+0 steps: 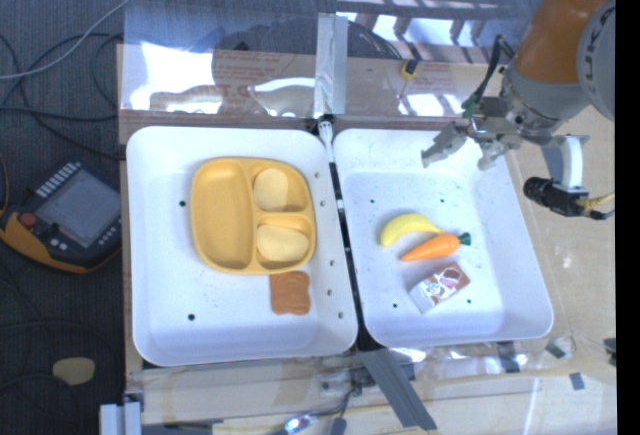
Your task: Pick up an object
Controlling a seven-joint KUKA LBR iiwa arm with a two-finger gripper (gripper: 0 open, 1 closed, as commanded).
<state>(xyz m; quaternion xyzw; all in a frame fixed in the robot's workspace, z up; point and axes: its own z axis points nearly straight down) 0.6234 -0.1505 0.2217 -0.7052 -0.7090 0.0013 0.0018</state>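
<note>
Up at the far edge of the right bin (500,223), the hand (463,149) hangs with its two fingers (438,150) spread apart and nothing between them. Behind it the grey arm (570,33) with its orange band rises toward the right of the view. Below the hand, nearer the camera and well apart from it, a yellow banana (405,227) lies on the bin floor. An orange carrot (434,246) with a green top lies just beside the banana, touching or nearly touching it. Nearer still to the camera, just past the carrot, sits a small carton (440,287). Off to the hand's left, the other bin (160,223) carries a yellow divided tray (222,218) with two pale round pieces in its compartments, and a brown cracker-like square (291,293) lies just beyond the tray. Both bins rest on the worktop (575,253).
</note>
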